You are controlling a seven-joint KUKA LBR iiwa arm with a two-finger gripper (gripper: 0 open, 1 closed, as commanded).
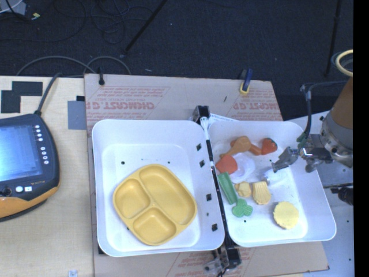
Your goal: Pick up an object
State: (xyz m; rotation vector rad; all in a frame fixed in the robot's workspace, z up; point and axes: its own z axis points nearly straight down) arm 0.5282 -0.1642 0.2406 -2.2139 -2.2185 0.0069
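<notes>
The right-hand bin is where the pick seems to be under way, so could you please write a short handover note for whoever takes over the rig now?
Claw: over the upper right part of the shallow white right-hand bin, nothing seen between its fingers; whether it is open or shut is unclear.
In that bin: round yellow toy disc, long green toy vegetable, red round toy, orange toy piece.
Left white bin: yellow three-compartment plastic tray.
Done: nothing lifted.
Left: grasp one object and raise it.

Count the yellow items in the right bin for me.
2: a round yellow piece near the front right corner, and a ridged yellow piece mid-bin beside the green toy. Others may hide underneath.
</notes>
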